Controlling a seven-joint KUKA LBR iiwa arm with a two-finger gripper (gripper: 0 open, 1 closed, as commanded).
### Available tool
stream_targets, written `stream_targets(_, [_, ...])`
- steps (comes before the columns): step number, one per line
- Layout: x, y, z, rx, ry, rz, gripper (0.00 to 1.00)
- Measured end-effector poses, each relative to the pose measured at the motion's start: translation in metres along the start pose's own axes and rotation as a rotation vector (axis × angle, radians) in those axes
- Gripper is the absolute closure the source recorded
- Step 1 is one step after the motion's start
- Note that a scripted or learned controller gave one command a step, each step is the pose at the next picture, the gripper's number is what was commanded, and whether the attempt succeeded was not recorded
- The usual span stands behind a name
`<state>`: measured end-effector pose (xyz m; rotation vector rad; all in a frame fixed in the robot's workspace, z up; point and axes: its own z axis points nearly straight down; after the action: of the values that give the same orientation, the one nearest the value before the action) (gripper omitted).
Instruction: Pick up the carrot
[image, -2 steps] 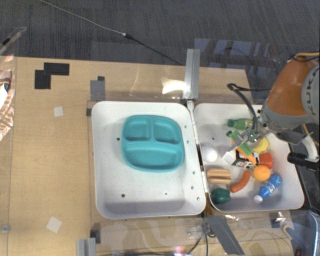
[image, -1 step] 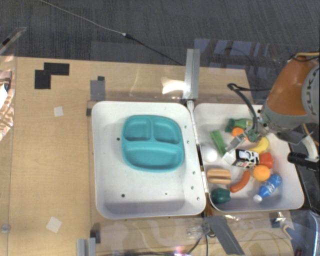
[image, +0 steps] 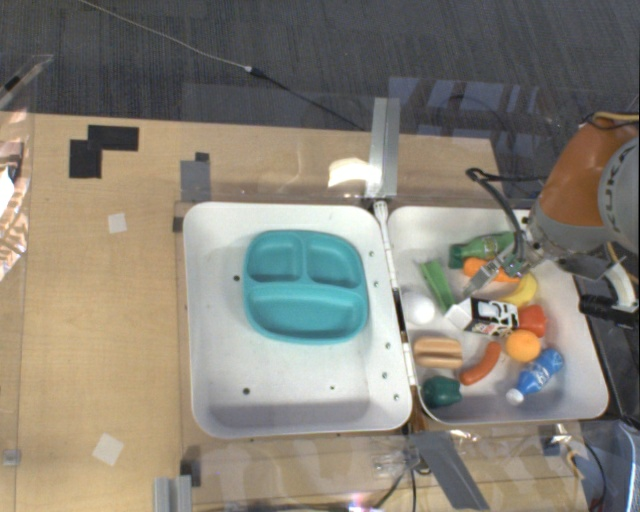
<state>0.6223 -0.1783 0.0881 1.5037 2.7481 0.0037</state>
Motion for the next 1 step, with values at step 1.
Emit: stream_targets(1, [-0.0002,0.0039,-0.0132,-0.006,-0.007,-0.008,1.00])
